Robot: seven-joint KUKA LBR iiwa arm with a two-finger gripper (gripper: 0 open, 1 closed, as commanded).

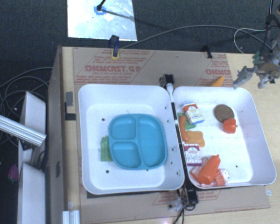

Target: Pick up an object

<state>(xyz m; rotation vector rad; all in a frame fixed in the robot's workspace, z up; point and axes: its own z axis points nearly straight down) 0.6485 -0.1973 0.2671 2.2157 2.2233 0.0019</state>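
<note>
Basically nothing done yet: the gripper (pixel 253 76) sits up at about 2 o'clock of the frame, above the far right corner of the right bin (pixel 252 139), fingers spread apart with nothing between them. Reach, descent, grasp and lift are all left, by my read.

Candidate objects all lie in the right bin: a small carton (pixel 192 113) at its 10 o'clock, a brown disc (pixel 223 111) at 1 o'clock with a red piece (pixel 229 125) touching it just below, an orange carrot-like piece (pixel 191 135) along the 9 o'clock wall, an orange-red bottle (pixel 207 169) at 7 o'clock. The left bin (pixel 91 125) holds a blue divided plate (pixel 137 140) with a green piece (pixel 105 149) at its 9 o'clock edge. An orange bit (pixel 217 81) lies outside on the bench, near the gripper.

Hard to tell: which object is targeted; the arm is cut off at the right edge; items heaped near the bottle blur together.
</note>
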